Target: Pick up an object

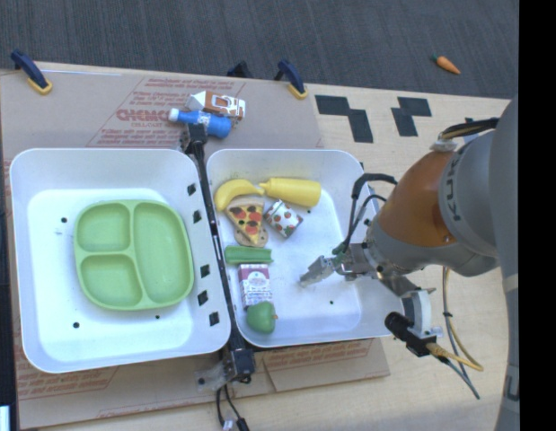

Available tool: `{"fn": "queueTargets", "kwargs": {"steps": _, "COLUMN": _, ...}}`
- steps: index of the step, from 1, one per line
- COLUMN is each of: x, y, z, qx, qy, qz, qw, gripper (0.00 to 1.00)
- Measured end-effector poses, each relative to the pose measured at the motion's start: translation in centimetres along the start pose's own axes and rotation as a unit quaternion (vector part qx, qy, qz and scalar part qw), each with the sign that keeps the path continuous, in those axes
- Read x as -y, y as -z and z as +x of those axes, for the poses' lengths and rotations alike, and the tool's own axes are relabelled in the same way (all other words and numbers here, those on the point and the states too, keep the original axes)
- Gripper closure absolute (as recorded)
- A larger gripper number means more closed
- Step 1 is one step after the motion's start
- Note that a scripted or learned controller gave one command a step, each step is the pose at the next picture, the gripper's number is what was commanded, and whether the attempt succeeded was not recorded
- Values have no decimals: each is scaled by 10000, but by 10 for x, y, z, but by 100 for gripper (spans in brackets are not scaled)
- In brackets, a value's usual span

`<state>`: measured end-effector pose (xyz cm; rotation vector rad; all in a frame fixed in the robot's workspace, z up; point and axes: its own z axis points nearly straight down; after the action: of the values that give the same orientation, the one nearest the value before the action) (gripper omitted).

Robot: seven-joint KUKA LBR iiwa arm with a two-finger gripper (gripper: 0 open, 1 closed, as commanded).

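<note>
Gripper (315, 272) low over right bin (349, 164) floor, finger gap too blurred to tell.

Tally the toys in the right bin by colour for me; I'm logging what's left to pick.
Yellow: 2, banana and yellow bottle
Green: 2, green stick and green fruit
Mixed colours: 3, pizza slice, patterned cube, small carton
Total: 7

— What sits in the left bin (26, 241)?
— A green divided plate (134, 255)
— And behind the bins?
— A small milk carton (220, 105) beside a blue-capped tube (201, 120), on cardboard (125, 106) held by blue clamps (291, 76)
</note>
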<state>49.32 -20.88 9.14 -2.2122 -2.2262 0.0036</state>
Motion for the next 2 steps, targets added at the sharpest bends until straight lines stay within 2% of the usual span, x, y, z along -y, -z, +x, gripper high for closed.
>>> {"fn": "queueTargets", "kwargs": {"steps": 1, "x": -1, "y": 10, "z": 1, "qx": -5, "qy": 30, "qz": 7, "qw": 10000, "gripper": 100}}
{"fn": "queueTargets", "kwargs": {"steps": 2, "x": -3, "y": 1, "z": -2, "qx": -5, "qy": 6, "qz": 3, "qw": 10000, "gripper": 100}}
